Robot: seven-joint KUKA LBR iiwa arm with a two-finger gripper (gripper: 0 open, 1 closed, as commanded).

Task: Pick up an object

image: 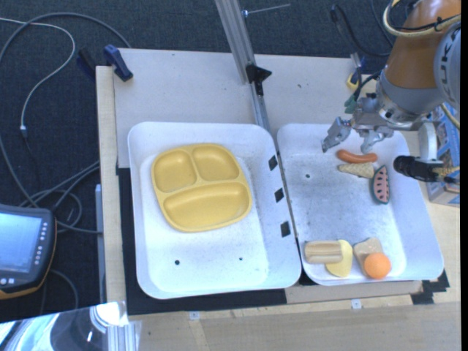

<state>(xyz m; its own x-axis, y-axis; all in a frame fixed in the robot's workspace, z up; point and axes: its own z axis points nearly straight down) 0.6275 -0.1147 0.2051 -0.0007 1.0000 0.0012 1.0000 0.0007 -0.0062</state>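
**Gripper poised over the far end of the right bin, nothing yet in its fingers**

In the left bin (146, 269) lies a yellow divided plate (201, 186), flat, toward the bin's far left, with nothing on it. The right bin (322, 210) holds all the small things. At its near edge a tan bread-like piece (322, 251) touches a pale yellow wedge (339, 262), and just right of these a beige block (367, 248) sits against an orange ball (377, 266). At the far end lie a small red sausage (357, 156), a tan cone-shaped piece (356, 170) just nearer than it, and a watermelon slice (381, 184) to their right.

The gripper (356, 136) hangs just beyond the sausage, its fingers spread apart and gripping nothing; the sausage lies on the bin floor between and slightly nearer than the fingertips.

The step in hand looks like the approach before a grasp, with the sausage the likeliest target. The next move would call for lowering the fingers to straddle it and closing across its narrow width. The cone lies close enough that a finger could nudge it or catch it instead.
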